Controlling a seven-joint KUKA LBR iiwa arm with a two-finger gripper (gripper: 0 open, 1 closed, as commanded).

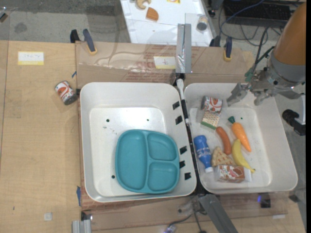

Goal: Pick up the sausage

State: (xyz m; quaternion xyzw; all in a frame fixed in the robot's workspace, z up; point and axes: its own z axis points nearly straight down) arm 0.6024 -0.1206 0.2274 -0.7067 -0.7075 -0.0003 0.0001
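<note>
The sausage [224, 139] is a slim red-brown link lying at a slant on the floor of the right bin [277, 178], near its middle. It rests between a blue bottle [202, 152] on its left and a carrot [241, 135] on its right. My gripper [249, 95] hangs over the bin's far right part, up and to the right of the sausage and well apart from it. Its two grey fingers [235, 94] are spread open with nothing between them.
A banana [239, 155], a yellow wedge [219, 158] and a flat packet [231, 174] crowd the sausage's near end. A small can [212, 103] and a box [210, 118] lie beyond it. The left bin [97, 130] holds a teal divided plate [146, 161]. Another can [64, 92] lies on the bench.
</note>
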